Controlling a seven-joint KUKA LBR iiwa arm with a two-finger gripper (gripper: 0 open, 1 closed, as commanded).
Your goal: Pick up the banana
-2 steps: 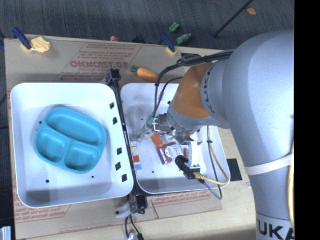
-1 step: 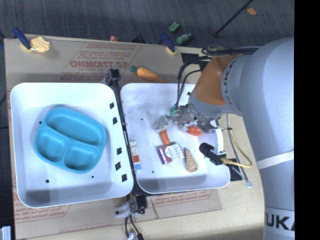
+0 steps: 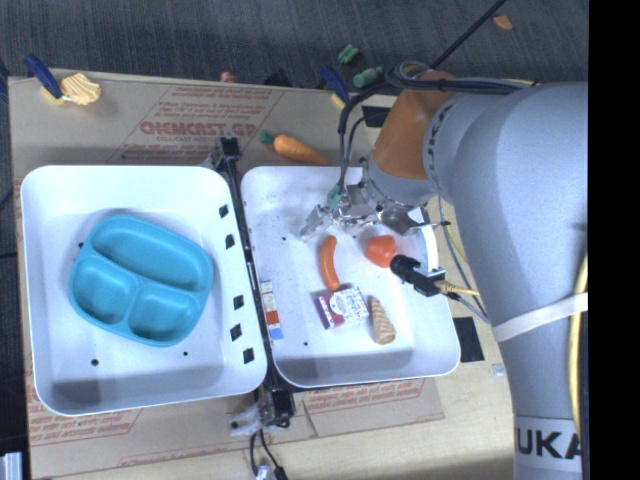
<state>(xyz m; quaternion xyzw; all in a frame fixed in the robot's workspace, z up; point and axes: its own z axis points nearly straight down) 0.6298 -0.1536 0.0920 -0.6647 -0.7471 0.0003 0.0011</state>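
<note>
Orange sausage (image 3: 329, 260) lies just below the gripper (image 3: 335, 215) — finger spread impossible to tell — so it risks grabbing that, not a banana.

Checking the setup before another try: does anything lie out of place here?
Yes. A carrot lies on the cardboard outside the right bin, just beyond its far rim. A yellow piece sits at the cardboard's far left corner, away from both bins.

Even, bright overhead light; soft shadows, slightly grainy, mild blur
</note>
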